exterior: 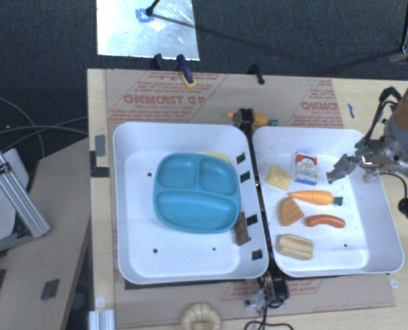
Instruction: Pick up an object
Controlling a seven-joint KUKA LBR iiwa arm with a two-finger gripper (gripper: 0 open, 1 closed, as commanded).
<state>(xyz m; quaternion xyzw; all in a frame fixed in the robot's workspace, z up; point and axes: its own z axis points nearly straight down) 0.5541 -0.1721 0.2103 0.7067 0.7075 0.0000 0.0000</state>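
Note:
The right bin (379,243) holds several toy foods: a small red and white carton (305,168), a yellow cheese wedge (278,178), an orange carrot (314,198), a brown bread piece (290,212), a red sausage (325,221) and a tan bun (295,246). My gripper (342,167) hangs over the right bin's upper right part, just right of the carton, with nothing visibly between its fingers. The arm comes in from the right edge.
The left bin (138,184) holds a blue divided plate (195,192), with a yellowish item behind it and a small brown object (241,229) by the divider. Clamps sit along the divider between the bins. A tan ring (201,317) lies on the bench front.

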